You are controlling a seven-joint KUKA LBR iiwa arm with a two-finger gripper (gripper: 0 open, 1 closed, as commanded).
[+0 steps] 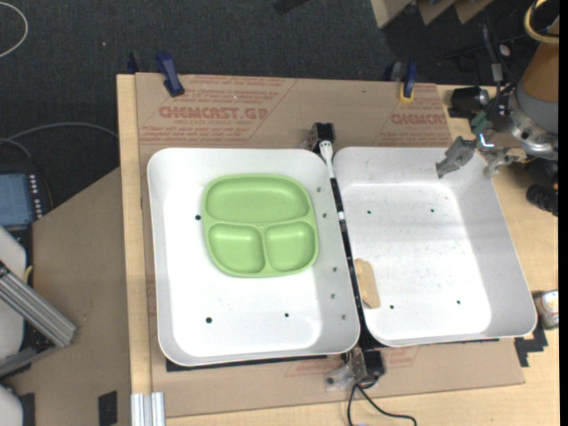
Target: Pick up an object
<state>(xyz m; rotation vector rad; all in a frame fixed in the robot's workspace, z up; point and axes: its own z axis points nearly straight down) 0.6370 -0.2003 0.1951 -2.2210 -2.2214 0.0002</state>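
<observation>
Green divided plate [261, 224], one, frame-left bin [177, 309]; one wooden block [366, 283], right bin [497, 264]; gripper [463, 154] upper right, finger state unclear

Two white bins [177, 264] on a brown board [222, 105].

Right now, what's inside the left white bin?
A green divided plate lies flat in the left bin, its three compartments bare. Whatever sits beneath the plate is covered.
</observation>
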